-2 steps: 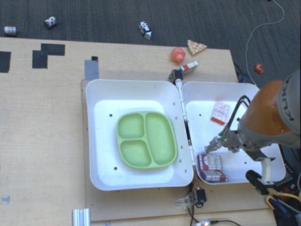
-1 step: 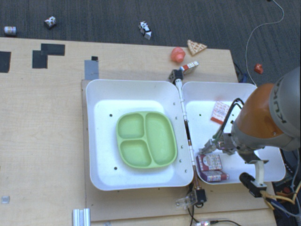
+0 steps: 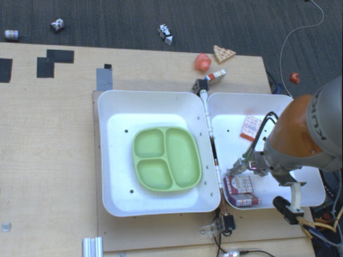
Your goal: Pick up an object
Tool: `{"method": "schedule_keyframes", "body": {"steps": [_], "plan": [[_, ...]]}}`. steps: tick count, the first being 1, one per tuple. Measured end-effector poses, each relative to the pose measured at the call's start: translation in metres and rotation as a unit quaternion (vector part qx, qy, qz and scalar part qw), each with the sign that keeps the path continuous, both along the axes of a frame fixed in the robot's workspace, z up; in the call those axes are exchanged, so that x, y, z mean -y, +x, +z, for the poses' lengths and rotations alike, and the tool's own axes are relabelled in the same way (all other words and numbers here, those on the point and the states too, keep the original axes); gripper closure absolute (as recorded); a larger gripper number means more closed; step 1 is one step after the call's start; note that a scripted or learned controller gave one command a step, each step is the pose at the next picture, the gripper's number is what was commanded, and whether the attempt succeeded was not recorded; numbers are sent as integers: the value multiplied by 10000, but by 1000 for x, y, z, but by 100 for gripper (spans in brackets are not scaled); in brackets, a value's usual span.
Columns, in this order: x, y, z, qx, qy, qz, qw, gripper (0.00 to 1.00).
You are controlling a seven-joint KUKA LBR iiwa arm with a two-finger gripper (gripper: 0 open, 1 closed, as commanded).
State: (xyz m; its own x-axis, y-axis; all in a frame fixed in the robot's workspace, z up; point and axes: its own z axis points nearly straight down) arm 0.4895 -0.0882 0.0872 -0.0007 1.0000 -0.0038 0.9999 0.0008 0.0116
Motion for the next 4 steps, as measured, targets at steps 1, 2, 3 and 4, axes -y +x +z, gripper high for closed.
{"method": "schedule_keyframes", "body": {"steps": [1, 2, 3, 4], "plan": [[-1, 2, 11, 30, 2, 11, 10000, 100], [-1, 2, 11, 28, 3, 12, 10000, 0], [-2, 4, 22, 49, 5, 25, 10000, 100], [-83, 4, 98, -38, 28, 21, 10000, 100]]}}
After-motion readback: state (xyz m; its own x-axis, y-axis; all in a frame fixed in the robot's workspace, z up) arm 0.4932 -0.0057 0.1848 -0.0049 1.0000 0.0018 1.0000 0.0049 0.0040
